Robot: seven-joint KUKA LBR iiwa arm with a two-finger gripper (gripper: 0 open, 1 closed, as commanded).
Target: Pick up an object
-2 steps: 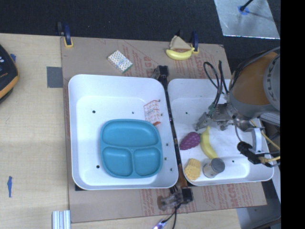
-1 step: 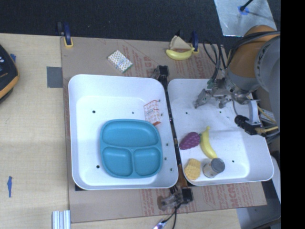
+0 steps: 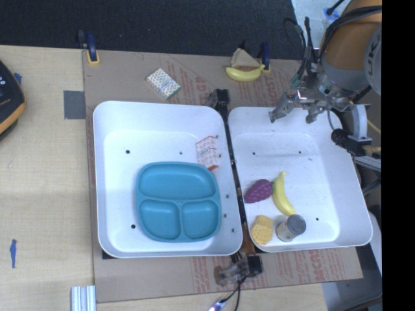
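Note:
In the right bin [image 3: 311, 154] lie a yellow banana [image 3: 283, 195], a purple bunch of grapes [image 3: 258, 190], a yellow corn piece [image 3: 262, 229] and a small grey can [image 3: 290, 227], all grouped near its front. My gripper [image 3: 297, 111] hangs over the bin's back edge, well above and behind those objects. Its two fingers are spread apart, with nothing between them. The left bin [image 3: 117, 141] holds a blue divided plate [image 3: 179, 201] and a small red-and-white packet [image 3: 208, 151].
On the bench behind the bins lie a second banana with a wedge-shaped item [image 3: 245, 70] and a small patterned packet [image 3: 163, 81]. Black clamps sit between the bins at the back [image 3: 220, 98] and the front [image 3: 241, 268]. The arm's grey body [image 3: 347, 50] fills the top right.

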